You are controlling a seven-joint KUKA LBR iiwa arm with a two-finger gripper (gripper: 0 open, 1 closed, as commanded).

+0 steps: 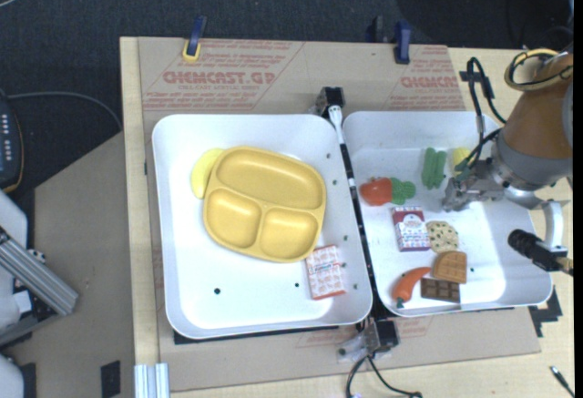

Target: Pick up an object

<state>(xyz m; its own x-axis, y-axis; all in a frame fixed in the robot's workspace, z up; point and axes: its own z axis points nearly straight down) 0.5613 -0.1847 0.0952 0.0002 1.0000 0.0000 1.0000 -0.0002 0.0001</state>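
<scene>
We see the left bin [173,232] holding a yellow divided tray [262,203]. In the right bin [510,282], our gripper [458,196] hovers with nothing between its spread fingers, a green object [433,167] at its eleven o'clock, a small red box [411,229] at seven.

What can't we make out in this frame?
- Claw: small and dark in the camera view, under the wrist; finger state unreadable, no object visible between them.
- Yellow item in the left bin: mostly hidden under the yellow divided tray.
- Yellowish piece by the green object: partly blocked by the arm.
- Small packet: print too small to read.
</scene>
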